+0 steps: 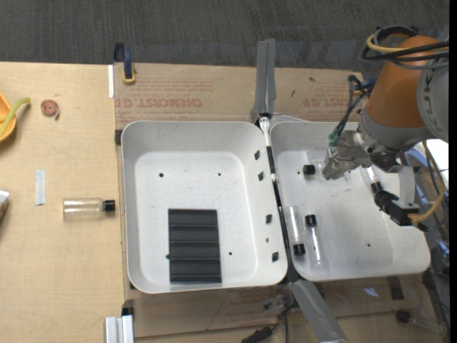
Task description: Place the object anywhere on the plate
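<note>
Clear capped bottle (87,206) and small pink disc (48,108) on bench (57,263).

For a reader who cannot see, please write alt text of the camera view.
The gripper hangs over the right bin, which holds clear vials. The left bin holds a black ribbed plate.

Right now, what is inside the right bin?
The right bin holds two clear vials with black caps, one beside another at the left wall, and a small black cap. The gripper covers a patch of floor; what is under it cannot be seen.
</note>
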Tool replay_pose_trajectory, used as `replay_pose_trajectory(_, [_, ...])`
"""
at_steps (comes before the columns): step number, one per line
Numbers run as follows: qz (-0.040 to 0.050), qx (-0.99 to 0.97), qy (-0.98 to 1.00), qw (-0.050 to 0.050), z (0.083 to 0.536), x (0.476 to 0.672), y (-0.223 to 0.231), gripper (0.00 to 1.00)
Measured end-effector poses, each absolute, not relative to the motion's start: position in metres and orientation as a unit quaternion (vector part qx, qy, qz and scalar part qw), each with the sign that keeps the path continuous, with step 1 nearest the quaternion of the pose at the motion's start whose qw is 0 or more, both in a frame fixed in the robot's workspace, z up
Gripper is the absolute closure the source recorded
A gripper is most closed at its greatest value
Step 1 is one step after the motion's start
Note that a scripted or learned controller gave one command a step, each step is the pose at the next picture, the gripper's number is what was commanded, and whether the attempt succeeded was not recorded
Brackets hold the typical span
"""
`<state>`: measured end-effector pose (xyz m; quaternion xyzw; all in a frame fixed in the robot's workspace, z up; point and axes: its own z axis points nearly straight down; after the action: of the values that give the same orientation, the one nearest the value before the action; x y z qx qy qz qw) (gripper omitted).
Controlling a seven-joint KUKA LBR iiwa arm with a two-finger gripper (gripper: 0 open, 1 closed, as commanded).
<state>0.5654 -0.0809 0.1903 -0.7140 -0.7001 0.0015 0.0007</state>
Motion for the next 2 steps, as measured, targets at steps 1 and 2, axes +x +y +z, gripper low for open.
replay_pose_trajectory(1, [0.0019,-0.729,-0.684,0.000,0.190,0.602,-0.015,1.00])
replay_pose_trajectory(2, [0.0015,-0.694,-0.720,0.000,0.199,0.621,0.067,1.00])
